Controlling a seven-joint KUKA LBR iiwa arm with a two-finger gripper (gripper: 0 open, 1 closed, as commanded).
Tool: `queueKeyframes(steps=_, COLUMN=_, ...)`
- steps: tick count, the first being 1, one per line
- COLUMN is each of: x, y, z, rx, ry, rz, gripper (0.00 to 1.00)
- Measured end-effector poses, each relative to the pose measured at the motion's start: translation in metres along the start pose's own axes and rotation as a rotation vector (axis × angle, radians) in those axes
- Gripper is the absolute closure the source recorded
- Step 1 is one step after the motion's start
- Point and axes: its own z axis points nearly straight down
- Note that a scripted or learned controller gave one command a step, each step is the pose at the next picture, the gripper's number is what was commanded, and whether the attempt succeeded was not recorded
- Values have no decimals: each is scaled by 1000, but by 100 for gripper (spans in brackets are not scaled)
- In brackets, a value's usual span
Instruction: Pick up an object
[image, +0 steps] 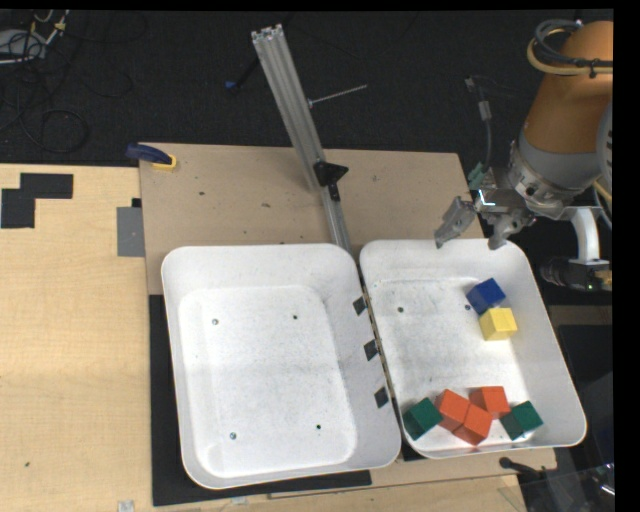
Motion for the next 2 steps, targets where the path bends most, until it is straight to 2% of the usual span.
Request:
queueKeyframes(steps=1, x=0, y=1, z=-3, rx=-5, ry=-1, rz=-1, gripper=0)
queueKeyframes(steps=2, x=3, y=9, z=46, rx=0, ry=-1, rz=-3, gripper=0)
